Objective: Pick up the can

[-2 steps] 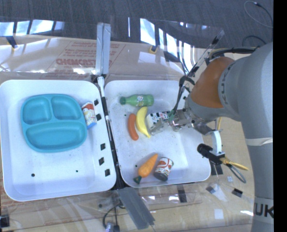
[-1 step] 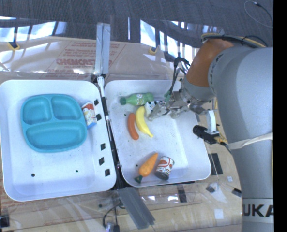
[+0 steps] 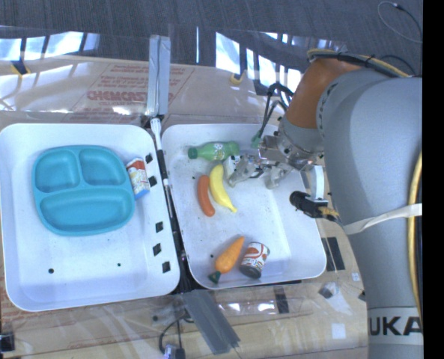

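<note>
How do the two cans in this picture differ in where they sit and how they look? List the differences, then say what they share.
1. The left-bin can sits beside the blue divided tray; the right-bin can sits next to the toy carrot.
2. The left-bin can rests against its bin's right wall; the right-bin can lies near its bin's front edge.
3. The left-bin can has a blue end; the right-bin can shows none.

Both are small, tipped, red-and-white cans.
</note>
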Controlling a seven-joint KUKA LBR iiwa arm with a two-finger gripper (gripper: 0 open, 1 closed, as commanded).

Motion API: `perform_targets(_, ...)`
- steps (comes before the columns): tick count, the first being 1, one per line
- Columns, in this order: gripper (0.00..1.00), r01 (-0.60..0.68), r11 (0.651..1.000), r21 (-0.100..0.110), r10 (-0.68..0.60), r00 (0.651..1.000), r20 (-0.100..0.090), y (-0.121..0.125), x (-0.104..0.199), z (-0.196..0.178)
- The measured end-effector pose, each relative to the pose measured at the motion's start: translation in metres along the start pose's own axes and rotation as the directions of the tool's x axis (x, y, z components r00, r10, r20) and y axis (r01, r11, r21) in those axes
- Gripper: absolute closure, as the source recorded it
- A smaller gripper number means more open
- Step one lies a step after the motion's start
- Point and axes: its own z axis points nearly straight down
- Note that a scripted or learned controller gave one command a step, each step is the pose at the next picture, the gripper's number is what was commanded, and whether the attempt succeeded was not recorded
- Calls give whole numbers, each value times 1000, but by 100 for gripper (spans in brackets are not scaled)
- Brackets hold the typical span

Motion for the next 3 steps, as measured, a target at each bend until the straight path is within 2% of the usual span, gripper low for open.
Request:
perform_targets(1,0,-53,997,-60,54,998,12,5,35,-4)
perform_targets(2,0,-244,966,-82,244,970,-14,-43,17,-29)
perform_targets(3,0,-159,984,-82,159,987,-7,-130,31,6)
